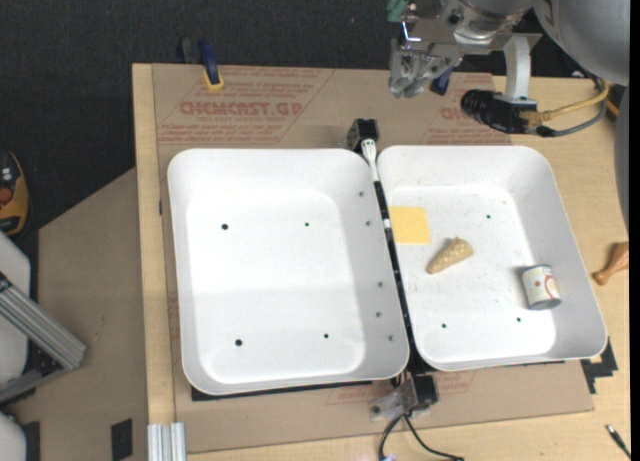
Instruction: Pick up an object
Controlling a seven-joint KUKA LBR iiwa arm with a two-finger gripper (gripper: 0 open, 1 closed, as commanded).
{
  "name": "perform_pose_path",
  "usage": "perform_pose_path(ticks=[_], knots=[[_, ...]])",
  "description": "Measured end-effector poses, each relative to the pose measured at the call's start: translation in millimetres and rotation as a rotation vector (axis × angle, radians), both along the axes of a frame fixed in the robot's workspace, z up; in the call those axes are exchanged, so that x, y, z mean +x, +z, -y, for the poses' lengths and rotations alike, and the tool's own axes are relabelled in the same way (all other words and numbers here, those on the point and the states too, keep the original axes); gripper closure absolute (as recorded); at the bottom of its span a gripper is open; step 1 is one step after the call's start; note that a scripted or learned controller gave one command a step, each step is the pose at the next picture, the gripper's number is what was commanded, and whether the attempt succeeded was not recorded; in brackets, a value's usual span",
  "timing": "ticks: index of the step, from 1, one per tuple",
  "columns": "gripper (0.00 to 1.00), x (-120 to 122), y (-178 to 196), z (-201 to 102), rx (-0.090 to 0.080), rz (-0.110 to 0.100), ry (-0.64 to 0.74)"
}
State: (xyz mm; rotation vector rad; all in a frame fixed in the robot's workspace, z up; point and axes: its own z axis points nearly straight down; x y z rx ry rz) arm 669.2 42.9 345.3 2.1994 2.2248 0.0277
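Three loose things lie in the right bin (560, 249), all well below the pincer (417, 77) and apart from one another. A flat yellow square (410, 225) sits nearest, almost straight below the pincer, just beside the seam between the two bins. A tan cone-shaped piece (449, 255) lies on its side further down and slightly to the right. A small white can with a red mark (541, 286) lies on its side furthest away, down and well to the right, near the bin's right wall. The pincer hangs above the counter (260, 99) beyond the bins' far edge; nothing shows between its tips, and how far apart they stand cannot be told. The left bin (190, 249) lies down and to the left of the pincer. A black clip (362, 135) sits at the far end of the seam, just below the pincer
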Motion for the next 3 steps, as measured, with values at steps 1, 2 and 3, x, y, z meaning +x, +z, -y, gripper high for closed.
perform_pose_path(ticks=[1, 2, 3], knots=[[1.0, -4, -26, -105, 0.001, -0.021, 0.0], [1.0, -56, 15, -150, -0.001, -0.023, -0.005], [1.0, -102, 58, -185, 0.001, -0.017, -0.005]])
